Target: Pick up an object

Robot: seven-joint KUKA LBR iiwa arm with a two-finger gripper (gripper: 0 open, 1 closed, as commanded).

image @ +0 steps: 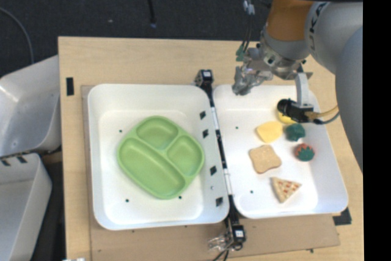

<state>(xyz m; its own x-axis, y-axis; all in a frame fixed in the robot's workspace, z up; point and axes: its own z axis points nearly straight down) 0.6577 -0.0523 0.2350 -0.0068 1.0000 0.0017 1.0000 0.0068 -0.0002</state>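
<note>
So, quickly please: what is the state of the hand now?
Hand: above the right bin's far-left corner, holding nothing visible; open or closed cannot be told.

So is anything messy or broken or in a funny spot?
Nothing looks broken or spilled. The green plate lies flat in the left bin, turned a bit askew to its walls. The toy foods, like the bread slice and pizza slice, sit apart in the right bin, below the gripper.
</note>
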